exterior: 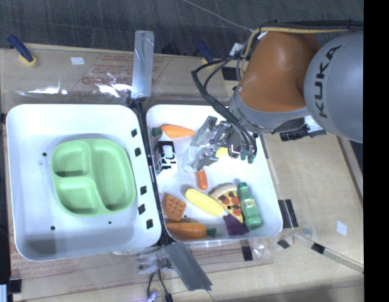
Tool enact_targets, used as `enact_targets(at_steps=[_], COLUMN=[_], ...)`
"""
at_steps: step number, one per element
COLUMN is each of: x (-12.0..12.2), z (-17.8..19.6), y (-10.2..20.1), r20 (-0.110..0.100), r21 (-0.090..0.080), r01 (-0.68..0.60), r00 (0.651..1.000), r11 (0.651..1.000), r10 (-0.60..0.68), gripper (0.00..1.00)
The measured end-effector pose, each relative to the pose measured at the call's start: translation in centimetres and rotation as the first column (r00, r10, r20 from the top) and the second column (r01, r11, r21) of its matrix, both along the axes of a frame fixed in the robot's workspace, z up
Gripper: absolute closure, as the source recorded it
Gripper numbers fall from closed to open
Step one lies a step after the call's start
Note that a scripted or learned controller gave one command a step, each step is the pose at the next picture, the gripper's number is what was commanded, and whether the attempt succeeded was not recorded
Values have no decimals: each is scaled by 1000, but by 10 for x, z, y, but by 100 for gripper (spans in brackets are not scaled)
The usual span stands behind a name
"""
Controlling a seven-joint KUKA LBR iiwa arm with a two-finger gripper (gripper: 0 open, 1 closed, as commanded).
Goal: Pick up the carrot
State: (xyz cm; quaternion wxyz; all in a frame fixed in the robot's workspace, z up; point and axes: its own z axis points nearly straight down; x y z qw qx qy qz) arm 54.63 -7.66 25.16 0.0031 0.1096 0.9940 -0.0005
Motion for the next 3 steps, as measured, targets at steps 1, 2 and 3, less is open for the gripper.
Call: enact_targets(at_steps=[1, 2, 3], x=[0, -20, -58], z=[-1, -34, -138], y=[1, -61, -56], r20=[-1, -7, 16], r21=[1, 0, -7], r01=[-1, -32, -162], r00=[1000, 999, 987], r11=[1000, 999, 987], r10=[1, 32, 162], gripper=[0, 0, 0])
